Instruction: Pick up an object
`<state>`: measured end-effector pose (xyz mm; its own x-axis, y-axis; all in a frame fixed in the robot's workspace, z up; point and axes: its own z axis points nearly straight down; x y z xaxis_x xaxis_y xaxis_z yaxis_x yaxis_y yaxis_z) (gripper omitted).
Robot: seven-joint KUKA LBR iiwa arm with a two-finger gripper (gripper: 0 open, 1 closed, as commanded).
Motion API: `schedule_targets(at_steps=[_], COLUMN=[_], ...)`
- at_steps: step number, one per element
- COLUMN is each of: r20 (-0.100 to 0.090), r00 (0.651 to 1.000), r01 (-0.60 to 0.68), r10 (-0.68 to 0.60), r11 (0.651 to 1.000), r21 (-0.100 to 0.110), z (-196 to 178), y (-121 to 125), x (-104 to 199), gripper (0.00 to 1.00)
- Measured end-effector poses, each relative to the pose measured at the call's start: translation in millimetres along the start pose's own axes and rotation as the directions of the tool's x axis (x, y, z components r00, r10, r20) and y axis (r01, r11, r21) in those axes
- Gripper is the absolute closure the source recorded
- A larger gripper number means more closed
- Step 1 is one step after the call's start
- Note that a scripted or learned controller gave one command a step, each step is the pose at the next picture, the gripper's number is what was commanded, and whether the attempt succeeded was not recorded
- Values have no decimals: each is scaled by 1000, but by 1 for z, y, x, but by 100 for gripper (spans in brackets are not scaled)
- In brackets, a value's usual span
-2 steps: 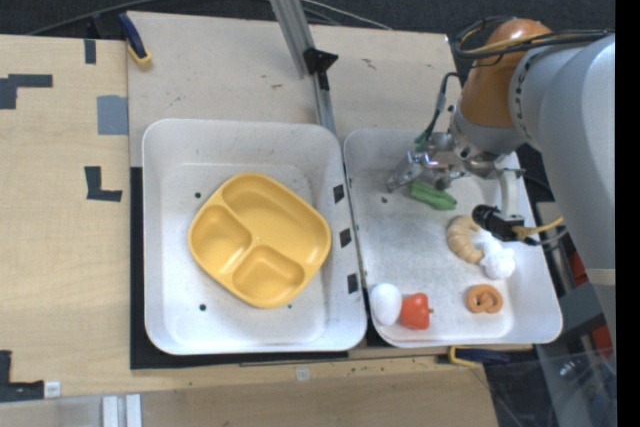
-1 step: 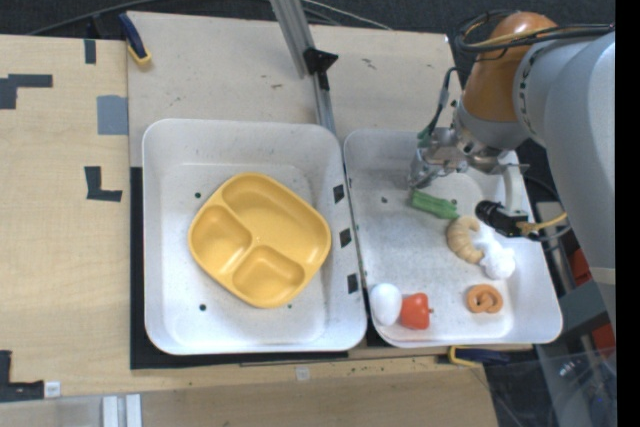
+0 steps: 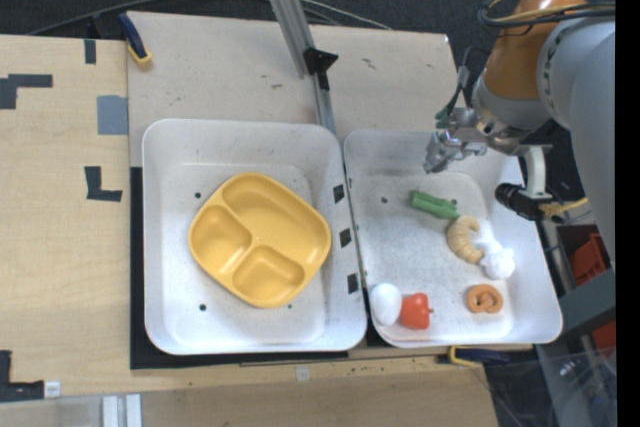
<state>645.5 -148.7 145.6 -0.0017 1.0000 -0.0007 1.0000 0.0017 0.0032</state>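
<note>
gripper (image 3: pixel 440 158): hovering over right bin (image 3: pixel 530 320) upper edge, fingers' state unclear
green piece (image 3: pixel 433 204): lying just below gripper
yellow tray (image 3: pixel 260 238): sitting in left bin (image 3: pixel 165 315)

The grey arm (image 3: pixel 560 65) (orange band uppermost) reaches in, tool (image 3: pixel 440 155) pointing downward

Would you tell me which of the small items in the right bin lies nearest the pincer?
The green piece, just below the pincer; the croissant, egg and pretzel lie farther toward the front.
</note>
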Motion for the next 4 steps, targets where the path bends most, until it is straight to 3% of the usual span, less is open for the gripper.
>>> schedule_targets(at_steps=[2,3,4], r20=[0,-2,-2], r00=[1000,1000,1000], r01=[0,4,5], r10=[0,-4,-5], r11=[1000,1000,1000], r21=[-2,5,6], z=[-113,-107,-102], y=[2,-24,-30], x=[2,57,113], gripper=[100,100,100])
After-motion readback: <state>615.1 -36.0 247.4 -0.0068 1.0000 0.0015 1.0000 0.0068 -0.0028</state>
